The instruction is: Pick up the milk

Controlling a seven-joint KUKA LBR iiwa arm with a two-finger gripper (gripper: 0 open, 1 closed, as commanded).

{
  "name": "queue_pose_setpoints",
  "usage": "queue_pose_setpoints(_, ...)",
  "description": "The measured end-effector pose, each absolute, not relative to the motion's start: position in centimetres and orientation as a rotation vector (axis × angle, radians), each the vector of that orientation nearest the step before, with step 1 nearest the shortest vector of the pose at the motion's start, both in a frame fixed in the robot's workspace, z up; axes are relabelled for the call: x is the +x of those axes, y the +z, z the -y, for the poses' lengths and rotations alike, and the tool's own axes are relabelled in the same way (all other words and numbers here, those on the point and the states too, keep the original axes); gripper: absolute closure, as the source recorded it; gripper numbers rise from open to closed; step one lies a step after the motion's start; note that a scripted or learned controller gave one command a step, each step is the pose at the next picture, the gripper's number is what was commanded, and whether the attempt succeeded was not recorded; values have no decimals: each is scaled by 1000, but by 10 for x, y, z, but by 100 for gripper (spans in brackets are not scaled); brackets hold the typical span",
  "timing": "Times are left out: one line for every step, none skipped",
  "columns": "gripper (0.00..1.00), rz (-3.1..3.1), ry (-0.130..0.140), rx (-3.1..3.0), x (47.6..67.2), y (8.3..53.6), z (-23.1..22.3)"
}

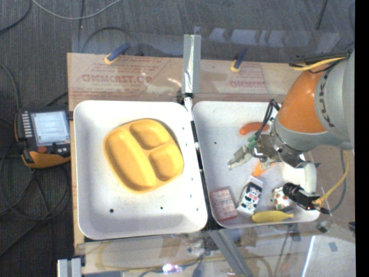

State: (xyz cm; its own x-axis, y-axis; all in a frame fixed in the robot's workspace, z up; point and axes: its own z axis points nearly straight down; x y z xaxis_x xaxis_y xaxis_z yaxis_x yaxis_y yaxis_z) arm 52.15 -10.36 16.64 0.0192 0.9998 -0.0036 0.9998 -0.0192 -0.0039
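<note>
1 milk carton (250, 196) lies apparently just below the gripper (241, 156).

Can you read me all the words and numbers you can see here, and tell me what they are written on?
"KUKA", partly cut off, on the grey robot arm.
Red printing on the brown board behind the bins: too faint to read surely.
Milk carton: print too small to read.
Small red packet: print too small to read.
Handheld screen left of the bins: too blurred to read.
</note>
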Motion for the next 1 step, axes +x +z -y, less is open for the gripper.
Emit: queue_pose_setpoints(0, 2247, -13, -2208, 488, 90, 131)
